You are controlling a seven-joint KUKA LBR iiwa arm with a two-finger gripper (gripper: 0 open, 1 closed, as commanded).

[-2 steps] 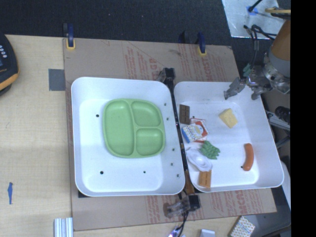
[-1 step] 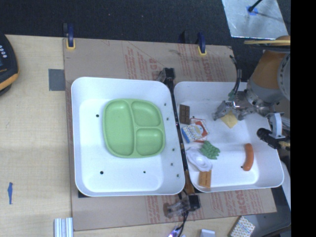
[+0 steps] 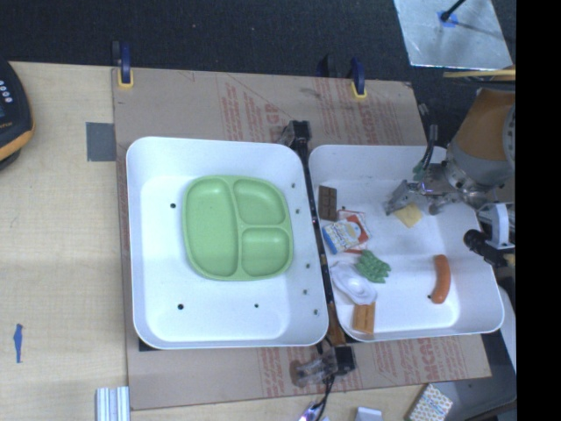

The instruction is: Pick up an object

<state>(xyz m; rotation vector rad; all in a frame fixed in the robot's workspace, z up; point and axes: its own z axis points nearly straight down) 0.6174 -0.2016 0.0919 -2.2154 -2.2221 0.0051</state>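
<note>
My gripper [image 3: 410,198] hangs low over the upper right part of the right bin [image 3: 473,323], reaching in from the right. Directly under and touching its tip lies a small yellow block [image 3: 410,217], partly covered by the gripper. An orange-red sausage [image 3: 441,279] lies lower right in the same bin. Along the bin's left side sit a brown bar [image 3: 328,203], a red, white and blue packet [image 3: 344,232], a green leafy toy [image 3: 372,267], a white piece [image 3: 351,283] and a tan wafer [image 3: 364,319].
The left bin [image 3: 153,323] holds a green divided plate [image 3: 237,226]. Black clamps [image 3: 298,132] join the bins at the middle seam. The arm's orange band [image 3: 486,121] rises at the right edge.
</note>
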